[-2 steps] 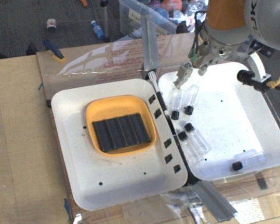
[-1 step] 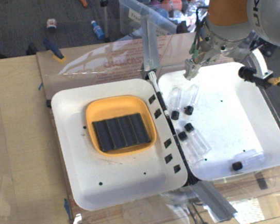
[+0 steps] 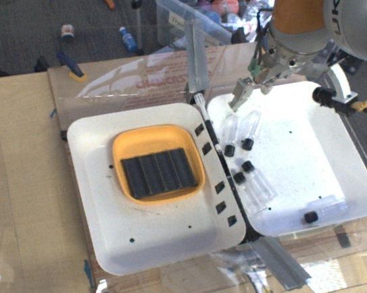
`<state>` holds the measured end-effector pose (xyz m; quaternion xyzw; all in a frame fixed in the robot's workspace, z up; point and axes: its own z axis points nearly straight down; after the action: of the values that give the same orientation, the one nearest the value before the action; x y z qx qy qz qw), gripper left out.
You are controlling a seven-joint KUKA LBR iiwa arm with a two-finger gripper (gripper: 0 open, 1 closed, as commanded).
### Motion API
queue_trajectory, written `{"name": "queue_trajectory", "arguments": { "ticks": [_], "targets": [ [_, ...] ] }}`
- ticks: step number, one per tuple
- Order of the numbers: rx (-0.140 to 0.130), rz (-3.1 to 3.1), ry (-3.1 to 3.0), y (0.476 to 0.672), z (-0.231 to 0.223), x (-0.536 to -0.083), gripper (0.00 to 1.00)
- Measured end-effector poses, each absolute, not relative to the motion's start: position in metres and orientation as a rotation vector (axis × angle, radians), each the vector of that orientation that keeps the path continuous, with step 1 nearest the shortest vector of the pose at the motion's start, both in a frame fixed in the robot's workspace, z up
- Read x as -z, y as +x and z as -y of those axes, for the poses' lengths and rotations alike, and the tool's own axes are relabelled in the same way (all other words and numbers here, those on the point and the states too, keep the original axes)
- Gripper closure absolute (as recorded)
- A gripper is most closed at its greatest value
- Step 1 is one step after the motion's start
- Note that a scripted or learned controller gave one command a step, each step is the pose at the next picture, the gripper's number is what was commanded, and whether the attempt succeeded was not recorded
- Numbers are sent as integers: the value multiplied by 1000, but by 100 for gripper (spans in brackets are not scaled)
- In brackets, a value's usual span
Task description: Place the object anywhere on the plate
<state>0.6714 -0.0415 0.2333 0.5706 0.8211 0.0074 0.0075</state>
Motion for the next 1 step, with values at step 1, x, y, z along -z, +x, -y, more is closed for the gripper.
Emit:
{"name": "queue_trajectory", "arguments": {
  "ticks": [1],
  "targets": [
    [-32,-2562,1782,673,42,-245,100]
  ]
}}
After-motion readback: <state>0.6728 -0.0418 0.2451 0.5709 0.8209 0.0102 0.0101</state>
